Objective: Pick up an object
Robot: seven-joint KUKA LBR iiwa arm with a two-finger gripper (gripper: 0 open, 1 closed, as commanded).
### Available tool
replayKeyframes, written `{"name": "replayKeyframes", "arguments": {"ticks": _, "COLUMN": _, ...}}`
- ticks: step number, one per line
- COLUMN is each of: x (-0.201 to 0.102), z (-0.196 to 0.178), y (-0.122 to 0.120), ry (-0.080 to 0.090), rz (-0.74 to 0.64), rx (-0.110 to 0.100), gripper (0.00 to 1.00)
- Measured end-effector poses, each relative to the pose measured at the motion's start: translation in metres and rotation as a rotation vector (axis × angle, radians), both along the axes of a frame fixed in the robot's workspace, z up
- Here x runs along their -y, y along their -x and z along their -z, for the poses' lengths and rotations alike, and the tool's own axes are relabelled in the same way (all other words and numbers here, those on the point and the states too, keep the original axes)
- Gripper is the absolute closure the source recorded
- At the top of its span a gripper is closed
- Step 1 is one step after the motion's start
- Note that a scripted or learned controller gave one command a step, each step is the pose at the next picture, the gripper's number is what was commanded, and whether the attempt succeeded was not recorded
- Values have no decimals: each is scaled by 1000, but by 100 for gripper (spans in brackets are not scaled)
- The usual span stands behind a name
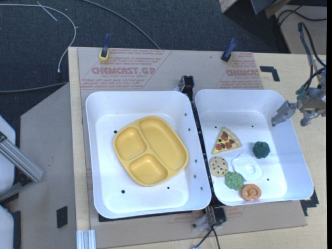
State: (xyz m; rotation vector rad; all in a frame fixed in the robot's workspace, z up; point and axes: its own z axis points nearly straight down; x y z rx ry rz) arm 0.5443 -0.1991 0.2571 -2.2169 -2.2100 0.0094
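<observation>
The right bin (290, 139) holds several toy foods: a pizza slice (226, 140), a dark green broccoli (261, 149), a chocolate-chip cookie (219, 166), a white fried egg (247, 166), a light green leafy piece (234, 180) and a pretzel (251, 192). My gripper (295, 115) hangs over the bin's upper right corner, above and to the right of the broccoli. It is open, its two grey fingers spread apart with nothing between them.
The left bin (98, 118) holds a yellow three-compartment plate (150, 150). A black clamp (186, 83) sits between the bins at the back. Blue clips (106, 46) (229, 49) pin the cardboard sheet. Cables hang by the right edge.
</observation>
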Motion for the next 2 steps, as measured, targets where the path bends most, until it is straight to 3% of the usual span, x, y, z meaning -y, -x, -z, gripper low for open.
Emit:
{"name": "replayKeyframes", "arguments": {"ticks": 1, "x": -1, "z": -6, "y": -2, "ry": 3, "rz": -3, "rx": 12, "gripper": 0}}
{"name": "replayKeyframes", "arguments": {"ticks": 2, "x": 3, "z": 40, "y": -9, "ry": 1, "rz": -3, "rx": 7, "gripper": 0}}
